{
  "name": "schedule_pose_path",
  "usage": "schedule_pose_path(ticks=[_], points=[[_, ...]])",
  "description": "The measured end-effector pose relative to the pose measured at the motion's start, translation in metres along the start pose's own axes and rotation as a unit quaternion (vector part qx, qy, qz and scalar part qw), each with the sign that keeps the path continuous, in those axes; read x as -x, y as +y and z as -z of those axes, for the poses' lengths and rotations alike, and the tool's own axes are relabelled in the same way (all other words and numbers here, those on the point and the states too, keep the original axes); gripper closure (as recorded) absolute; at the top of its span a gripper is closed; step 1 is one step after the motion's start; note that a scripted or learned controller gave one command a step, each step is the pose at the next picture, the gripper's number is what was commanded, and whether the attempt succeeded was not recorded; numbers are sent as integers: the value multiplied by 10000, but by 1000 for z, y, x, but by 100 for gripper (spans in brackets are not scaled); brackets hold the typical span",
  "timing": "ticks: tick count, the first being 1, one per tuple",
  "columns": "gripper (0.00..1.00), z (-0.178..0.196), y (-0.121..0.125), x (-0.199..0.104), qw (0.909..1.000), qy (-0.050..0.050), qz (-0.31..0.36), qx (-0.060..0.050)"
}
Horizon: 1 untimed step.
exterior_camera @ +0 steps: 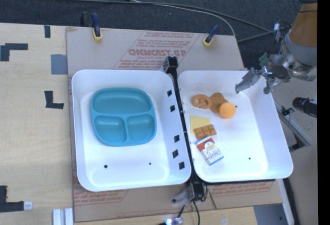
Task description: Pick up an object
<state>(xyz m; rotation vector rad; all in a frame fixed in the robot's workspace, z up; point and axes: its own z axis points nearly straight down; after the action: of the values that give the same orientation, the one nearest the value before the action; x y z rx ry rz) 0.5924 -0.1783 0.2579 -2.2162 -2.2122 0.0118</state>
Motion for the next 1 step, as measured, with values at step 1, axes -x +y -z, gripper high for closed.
schedule_pose_path(ticks=[1], points=[[0,7,2,0,10000,-12,16,57]])
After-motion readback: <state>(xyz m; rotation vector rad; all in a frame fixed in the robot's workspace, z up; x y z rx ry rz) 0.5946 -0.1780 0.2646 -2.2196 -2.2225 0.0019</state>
